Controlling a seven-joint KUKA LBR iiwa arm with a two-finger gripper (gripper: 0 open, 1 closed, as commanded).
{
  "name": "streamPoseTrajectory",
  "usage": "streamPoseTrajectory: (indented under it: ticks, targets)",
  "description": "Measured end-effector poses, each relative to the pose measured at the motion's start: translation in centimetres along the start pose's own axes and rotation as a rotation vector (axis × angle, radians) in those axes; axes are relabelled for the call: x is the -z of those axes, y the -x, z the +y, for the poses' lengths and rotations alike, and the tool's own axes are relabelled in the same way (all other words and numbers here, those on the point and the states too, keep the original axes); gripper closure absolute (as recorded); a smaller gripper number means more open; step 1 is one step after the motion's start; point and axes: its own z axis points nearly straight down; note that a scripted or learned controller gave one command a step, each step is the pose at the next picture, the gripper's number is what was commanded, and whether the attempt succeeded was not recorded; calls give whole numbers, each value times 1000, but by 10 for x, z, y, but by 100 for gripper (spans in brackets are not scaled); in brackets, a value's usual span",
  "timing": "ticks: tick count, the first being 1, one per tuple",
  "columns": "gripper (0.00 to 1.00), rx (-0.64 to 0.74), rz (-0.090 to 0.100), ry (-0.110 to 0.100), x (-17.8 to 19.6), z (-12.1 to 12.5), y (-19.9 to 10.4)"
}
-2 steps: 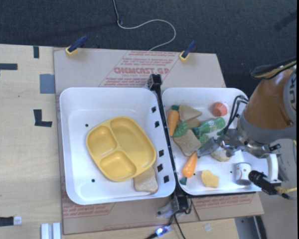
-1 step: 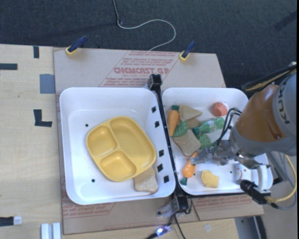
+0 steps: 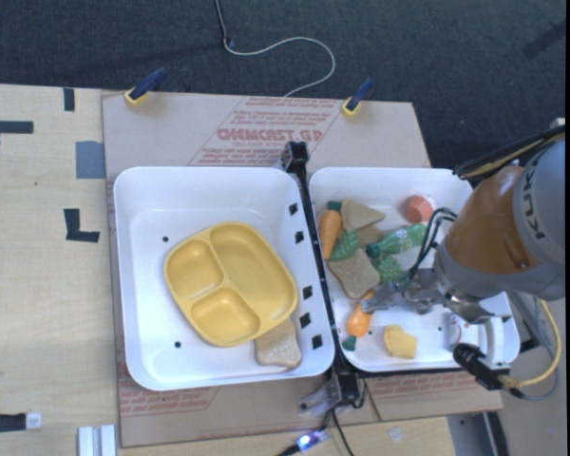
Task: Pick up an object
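Observation:
The right bin (image 3: pixel 380 174) holds toy food. There is a long carrot (image 3: pixel 330 233), a bread slice (image 3: pixel 362 216), a second bread slice (image 3: pixel 354 272), green vegetable pieces (image 3: pixel 391 245), a pink-red piece (image 3: pixel 419 208), a small orange carrot (image 3: pixel 359 323) and a yellow chunk (image 3: pixel 400 342). My gripper (image 3: pixel 388 297) hangs low over the middle of this bin. It is just right of and above the small orange carrot, beside the lower bread slice. The arm's grey and orange wrist (image 3: pixel 489 240) hides the bin's right part.
The left bin (image 3: pixel 133 283) holds a yellow divided plate (image 3: pixel 230 281), with a bread slice (image 3: pixel 279 348) at its lower right edge. A black divider (image 3: pixel 309 255) runs between the bins. A cable (image 3: pixel 513 383) loops off the wrist at the lower right.

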Motion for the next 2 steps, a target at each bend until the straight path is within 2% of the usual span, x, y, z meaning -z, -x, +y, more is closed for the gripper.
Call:
streamPoseTrajectory:
  ticks: [1,2]
  targets:
    - [100,1,3,-9,7,-3,-2]
    - [100,3,5,-11,48,-3,-1]
